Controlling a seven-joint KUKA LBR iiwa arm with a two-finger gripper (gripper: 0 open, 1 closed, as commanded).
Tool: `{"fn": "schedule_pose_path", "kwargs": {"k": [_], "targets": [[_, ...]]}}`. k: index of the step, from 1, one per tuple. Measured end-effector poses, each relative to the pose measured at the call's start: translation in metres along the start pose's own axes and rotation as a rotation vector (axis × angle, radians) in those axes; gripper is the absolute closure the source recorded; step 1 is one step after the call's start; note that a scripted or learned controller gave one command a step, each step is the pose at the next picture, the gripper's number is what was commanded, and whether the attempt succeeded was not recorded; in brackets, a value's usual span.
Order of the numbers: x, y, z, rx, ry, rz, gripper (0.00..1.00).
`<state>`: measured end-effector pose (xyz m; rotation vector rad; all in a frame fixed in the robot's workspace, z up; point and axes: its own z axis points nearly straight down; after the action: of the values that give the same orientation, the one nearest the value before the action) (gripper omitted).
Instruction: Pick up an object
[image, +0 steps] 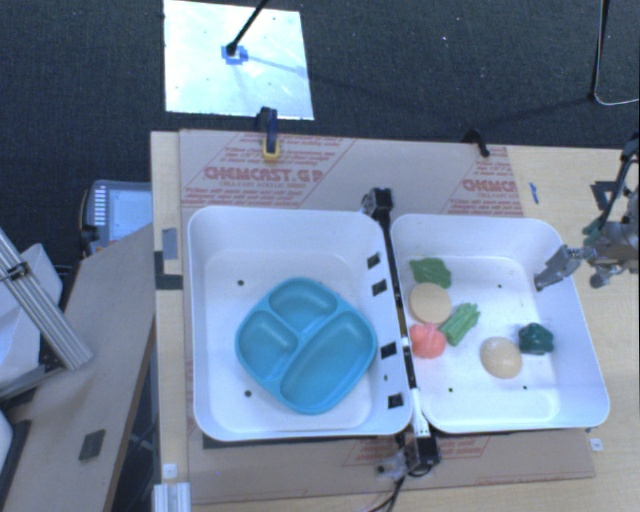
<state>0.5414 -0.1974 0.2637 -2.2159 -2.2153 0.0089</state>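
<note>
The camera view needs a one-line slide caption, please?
Hand above the right bin's rim; toy foods inside, blue plate in left bin.

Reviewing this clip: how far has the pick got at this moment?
Done: nothing visibly lifted. The dark green piece, the cream egg-shaped piece, the pink piece and the other toy foods all lie on the floor of the right bin. In hand: the gripper sits at that bin's right rim, carrying nothing. Left: choosing an object, descending, closing on it and raising it.
</note>
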Motion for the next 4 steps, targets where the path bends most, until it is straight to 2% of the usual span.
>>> {"fn": "schedule_pose_path", "kwargs": {"k": [1,2,3,4], "targets": [[0.001,0.002,-0.006,-0.011,-0.002,-0.004,0.0],[-0.006,-0.002,0.051,-0.008,-0.002,-0.002,0.0],[-0.001,-0.006,0.111,-0.008,-0.001,-0.002,0.0],[0.003,-0.006,0.152,-0.014,-0.004,-0.001,0.0]]}}
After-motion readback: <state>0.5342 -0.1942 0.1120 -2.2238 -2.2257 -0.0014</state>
